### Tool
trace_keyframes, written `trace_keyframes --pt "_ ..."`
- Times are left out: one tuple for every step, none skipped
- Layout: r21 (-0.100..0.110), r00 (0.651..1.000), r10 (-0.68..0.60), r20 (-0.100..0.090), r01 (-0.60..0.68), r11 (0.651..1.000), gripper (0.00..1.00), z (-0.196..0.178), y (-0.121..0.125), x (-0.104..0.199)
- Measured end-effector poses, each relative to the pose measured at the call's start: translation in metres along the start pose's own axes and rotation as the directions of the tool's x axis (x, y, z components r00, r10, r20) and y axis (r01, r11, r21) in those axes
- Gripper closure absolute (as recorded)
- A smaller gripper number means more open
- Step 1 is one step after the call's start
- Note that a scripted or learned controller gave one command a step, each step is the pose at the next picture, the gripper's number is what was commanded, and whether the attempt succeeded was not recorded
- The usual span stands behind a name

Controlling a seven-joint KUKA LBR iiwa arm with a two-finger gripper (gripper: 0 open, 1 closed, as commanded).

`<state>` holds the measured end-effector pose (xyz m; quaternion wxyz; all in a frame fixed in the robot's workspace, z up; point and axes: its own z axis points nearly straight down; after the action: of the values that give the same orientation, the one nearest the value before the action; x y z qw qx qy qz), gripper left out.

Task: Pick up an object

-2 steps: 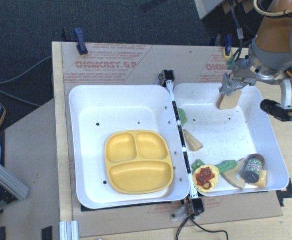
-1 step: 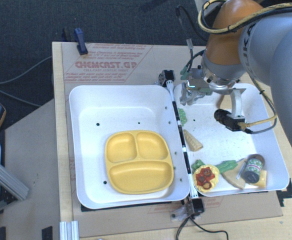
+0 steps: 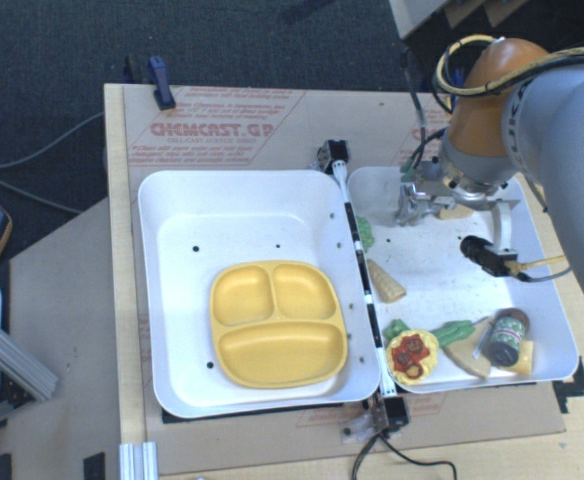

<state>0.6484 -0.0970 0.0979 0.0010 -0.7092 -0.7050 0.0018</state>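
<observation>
My gripper (image 3: 413, 211) hangs low over the far left part of the right bin (image 3: 557, 313), below the orange band of the arm (image 3: 494, 78). A small tan piece (image 3: 458, 208) shows just to its right, partly hidden by the wrist. Other objects lie nearer the front of that bin. They include a tan wedge (image 3: 387, 286), a round red and yellow pizza toy (image 3: 412, 355), a green vegetable (image 3: 453, 331), a dark can (image 3: 505, 337) and a tan slice (image 3: 470, 358). A green item (image 3: 365, 233) rests against the divider.
The left bin (image 3: 172, 218) holds a yellow divided plate (image 3: 274, 323). A black connector on a yellow cable (image 3: 487, 255) dangles over the middle of the right bin. Bare floor shows in the right bin between the gripper and the front objects.
</observation>
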Motion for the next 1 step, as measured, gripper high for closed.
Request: trace_keyframes --pt "-0.006 1.0 -0.001 0.002 0.001 1.0 1.0 -0.0277 -0.015 -0.0474"
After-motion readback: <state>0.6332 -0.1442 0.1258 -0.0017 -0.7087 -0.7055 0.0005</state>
